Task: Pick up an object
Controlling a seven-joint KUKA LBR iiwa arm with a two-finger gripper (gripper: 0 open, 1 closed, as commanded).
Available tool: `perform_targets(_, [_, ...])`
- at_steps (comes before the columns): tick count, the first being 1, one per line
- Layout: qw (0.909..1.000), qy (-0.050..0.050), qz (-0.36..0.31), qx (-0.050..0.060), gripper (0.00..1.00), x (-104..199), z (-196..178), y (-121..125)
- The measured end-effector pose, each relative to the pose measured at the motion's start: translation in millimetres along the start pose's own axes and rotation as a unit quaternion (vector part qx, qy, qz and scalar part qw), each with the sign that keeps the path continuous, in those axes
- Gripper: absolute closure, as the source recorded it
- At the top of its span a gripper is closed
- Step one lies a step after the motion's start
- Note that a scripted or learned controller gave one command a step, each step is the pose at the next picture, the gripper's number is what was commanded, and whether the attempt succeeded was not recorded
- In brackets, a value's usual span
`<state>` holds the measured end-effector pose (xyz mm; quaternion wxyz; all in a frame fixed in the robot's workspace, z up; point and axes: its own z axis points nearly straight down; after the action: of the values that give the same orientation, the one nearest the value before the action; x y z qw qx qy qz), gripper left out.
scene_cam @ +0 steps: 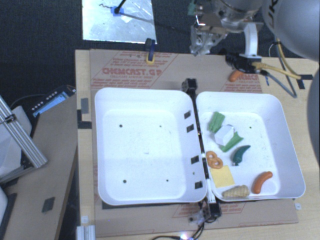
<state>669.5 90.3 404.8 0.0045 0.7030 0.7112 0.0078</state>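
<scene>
My gripper (202, 45) hangs high above the bench's far edge, behind the gap between the two bins, with nothing between its fingers. The right bin (287, 134) holds several toy foods: a green leafy piece (216, 120), a white block (224, 133) on a green strip, a dark teal pepper (240, 154), a pretzel (214, 159), a yellow cheese square (222, 176), an orange sausage (262, 182) and a tan cone (235, 192). All lie well below and nearer than the gripper.
The left bin (145, 144) sits beside the right one, joined by a black hinge strip (196, 134). An orange piece (235, 75) lies on the bench behind the right bin, near cables. A yellow-blue clamp (149, 51) stands at the far edge.
</scene>
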Motion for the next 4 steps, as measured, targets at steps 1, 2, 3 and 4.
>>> perform_targets(1, [1.0, -0.002, 0.003, 0.006, 1.0, 26, -19, 0])
perform_targets(2, [1.0, -0.002, 0.003, 0.007, 1.0, 38, -38, 0])
perform_targets(3, [1.0, -0.002, 0.003, 0.006, 1.0, 49, -69, 1])
perform_targets(4, [1.0, -0.002, 0.003, 0.007, 1.0, 62, -85, 1])
